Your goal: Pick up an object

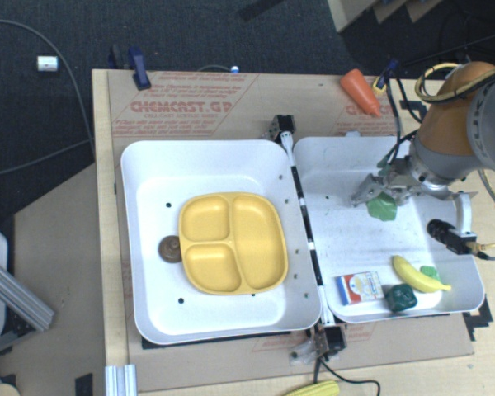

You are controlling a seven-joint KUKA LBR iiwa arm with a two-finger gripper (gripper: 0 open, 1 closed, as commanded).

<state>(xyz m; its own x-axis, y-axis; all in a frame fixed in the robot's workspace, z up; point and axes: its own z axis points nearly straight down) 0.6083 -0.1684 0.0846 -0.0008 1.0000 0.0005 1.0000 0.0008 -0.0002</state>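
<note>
From my screen, the arm (462, 130) reaches into the right bin (330, 159), and its gripper (383, 193) sits over a small green block (384, 208). The block lies just below the metal fingers, touching or nearly so; I cannot tell whether the claw is clenched on it or released. Taking that right bin as my landmark: near its front edge lie a banana (419, 275), a dark green lump (400, 298) and a small red-and-white box (359, 287). Left of it, the other bin (148, 180) holds a yellow divided plate (231, 243) with a brown disc (170, 248) touching the plate's left rim. Behind it, on the bench, lies an orange carrot (360, 92).
</note>
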